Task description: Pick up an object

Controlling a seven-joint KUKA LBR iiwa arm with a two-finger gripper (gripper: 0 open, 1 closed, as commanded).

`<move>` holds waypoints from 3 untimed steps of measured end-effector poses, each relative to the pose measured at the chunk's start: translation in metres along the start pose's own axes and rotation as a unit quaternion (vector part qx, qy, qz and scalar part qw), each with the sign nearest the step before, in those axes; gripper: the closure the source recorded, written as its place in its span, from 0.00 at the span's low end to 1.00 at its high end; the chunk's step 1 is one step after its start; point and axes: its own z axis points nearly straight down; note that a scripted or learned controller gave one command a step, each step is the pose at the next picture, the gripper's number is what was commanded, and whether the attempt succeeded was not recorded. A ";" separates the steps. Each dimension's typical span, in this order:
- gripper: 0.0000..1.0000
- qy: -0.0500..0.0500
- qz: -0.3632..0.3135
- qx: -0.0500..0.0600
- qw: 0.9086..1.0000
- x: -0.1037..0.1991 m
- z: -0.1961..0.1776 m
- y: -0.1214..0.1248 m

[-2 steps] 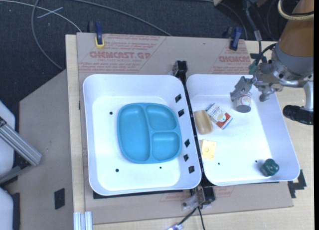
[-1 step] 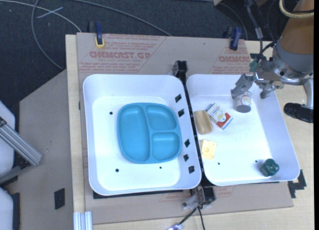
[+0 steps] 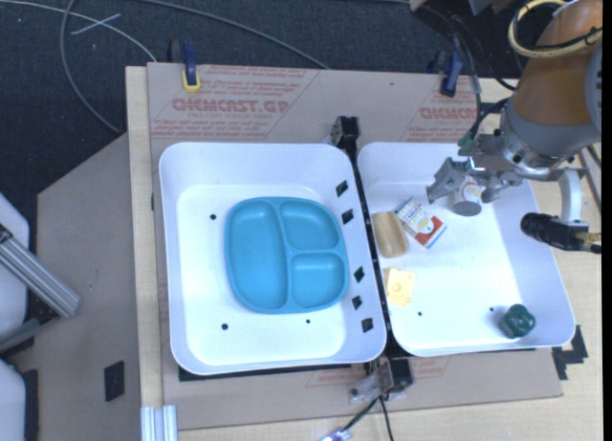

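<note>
In the right bin (image 3: 535, 267), the box (image 3: 420, 222) lies slanted, long side pointing up-left; the tool (image 3: 463, 190) hangs beside it, grip unclear.

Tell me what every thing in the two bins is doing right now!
blue plate: flat, right way up, in the left bin
tan block: lying in the right bin, at its left wall
small box: lying flat, beside the tan block
yellow piece: lying flat
green ball: resting near the front right corner
pincer: above the right bin

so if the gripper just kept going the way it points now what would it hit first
Probably the small red and white packet, just beyond the gripper, which points down and left in the right bin. Its height above the bin is unclear.
</note>
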 end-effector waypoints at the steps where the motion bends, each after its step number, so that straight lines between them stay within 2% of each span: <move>1: 0.00 0.000 0.000 -0.001 1.000 -0.001 0.044 0.007; 2: 0.00 0.000 0.000 -0.001 1.000 -0.001 0.086 0.003; 3: 1.00 0.000 0.000 -0.003 1.000 -0.001 0.074 0.004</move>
